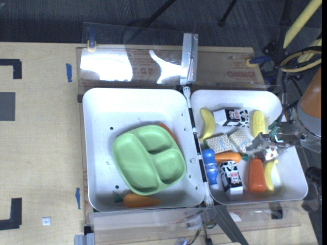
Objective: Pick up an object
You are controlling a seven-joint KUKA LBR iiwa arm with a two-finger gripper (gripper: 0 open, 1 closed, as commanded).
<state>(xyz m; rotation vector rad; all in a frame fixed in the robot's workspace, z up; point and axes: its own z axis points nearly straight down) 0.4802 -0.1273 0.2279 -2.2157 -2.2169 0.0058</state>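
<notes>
Bench: two white bins. Right bin crowded. Gripper low near its right edge, finger state indiscernible; orange bottle just below, long axis front-to-back.

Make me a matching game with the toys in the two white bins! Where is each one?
Things:
1. green plate
2. carrot
3. blue bottle
4. banana

Places:
A. right bin, far end near the divider
B. left bin, in the middle
C. right bin, along the divider, near end
D. left bin, at the near edge

Pairs: 1-B, 2-D, 3-C, 4-A
</notes>
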